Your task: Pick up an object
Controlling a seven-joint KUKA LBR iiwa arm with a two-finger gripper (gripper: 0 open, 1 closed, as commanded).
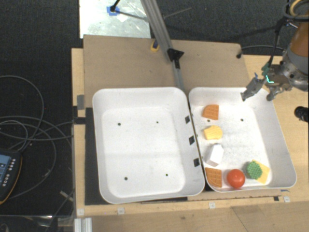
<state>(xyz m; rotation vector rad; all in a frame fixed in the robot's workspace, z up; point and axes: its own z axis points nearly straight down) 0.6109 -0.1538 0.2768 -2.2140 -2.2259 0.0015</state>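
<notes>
- Dark carpet lay around the tan surface (120, 62), w/ loose black cables (29, 124) on the left and a dark handheld unit (7, 170) at the far left edge.
- A grey pole (157, 21) slanted down from the top and ended just above where the 2 bins met.
- Left bin (140, 139) was white and shallow, w/ a few small dark dots on its floor.
- Right bin (275, 124) sat touching the left one; small black clips showed along the shared edge.
- Objs all in the right bin, toward its left side and near corner: orange wedge (210, 112) furthest back, yellow block (213, 132) just below it, white block (215, 154) next, orange waffle-like piece (213, 176) at the front rim.
- Red ball (235, 178) sat just beside the waffle piece; green knobbly obj (253, 168) rested on a yellow piece (263, 173) to its right.
- Hand (263, 90) hovered at the right bin's far right corner, well apart from every obj; its 2 fingers (250, 90) were spread apart w/ nothing between them.
- Arm's orange band (300, 37) showed at the right edge, cables looping above it.
</notes>
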